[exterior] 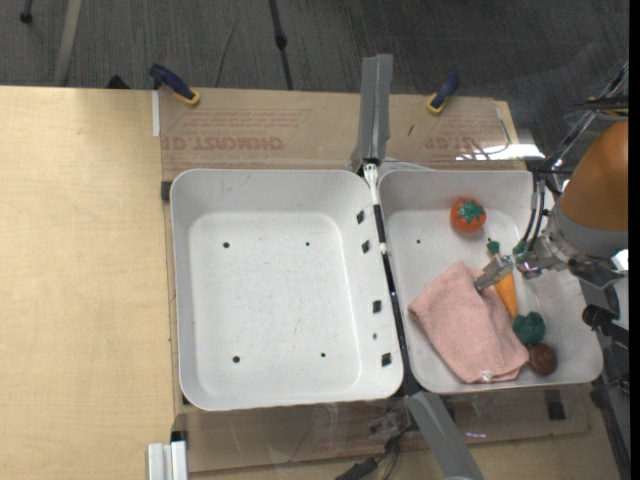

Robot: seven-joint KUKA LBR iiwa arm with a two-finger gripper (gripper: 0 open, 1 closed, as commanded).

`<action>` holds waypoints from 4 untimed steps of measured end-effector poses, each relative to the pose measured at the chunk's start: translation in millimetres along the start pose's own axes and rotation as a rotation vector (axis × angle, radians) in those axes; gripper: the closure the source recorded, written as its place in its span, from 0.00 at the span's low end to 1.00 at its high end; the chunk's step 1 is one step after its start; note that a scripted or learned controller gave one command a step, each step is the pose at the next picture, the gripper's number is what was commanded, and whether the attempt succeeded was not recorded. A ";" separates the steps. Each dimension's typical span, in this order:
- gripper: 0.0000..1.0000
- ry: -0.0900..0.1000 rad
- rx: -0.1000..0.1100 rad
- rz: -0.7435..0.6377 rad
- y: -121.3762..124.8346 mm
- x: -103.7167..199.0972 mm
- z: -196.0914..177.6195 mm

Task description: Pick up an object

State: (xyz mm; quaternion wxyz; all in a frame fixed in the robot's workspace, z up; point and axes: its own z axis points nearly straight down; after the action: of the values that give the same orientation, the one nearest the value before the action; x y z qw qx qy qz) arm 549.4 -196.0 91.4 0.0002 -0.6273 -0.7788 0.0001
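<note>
We see the pincer (497,272) low in the right bin (430,363), touching the carrot (508,293) beside the pink cloth (465,323); whether it's spread or pinching, we cannot tell.

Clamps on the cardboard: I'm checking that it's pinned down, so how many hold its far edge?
2. One clamp grips the far left corner of the cardboard; the other clamp grips the far edge towards the right. Others may be hidden under the bins.

The grey arm (600,203) with its orange band comes in from the right, its gripper (500,273) hanging low, pointing left.
</note>
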 end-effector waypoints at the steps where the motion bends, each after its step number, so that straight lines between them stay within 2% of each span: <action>1: 1.00 0.000 0.001 0.002 -0.2 -0.3 -8.5; 2: 1.00 -0.002 0.000 0.136 -50.0 -16.0 -81.4; 3: 1.00 -0.003 0.002 0.952 14.2 -29.9 -164.8; 4: 1.00 -0.001 0.004 1.228 -23.1 31.4 1.0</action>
State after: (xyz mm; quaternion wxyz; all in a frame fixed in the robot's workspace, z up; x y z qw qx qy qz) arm 520.2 -170.2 90.4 0.0011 -0.9614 -0.2752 0.0019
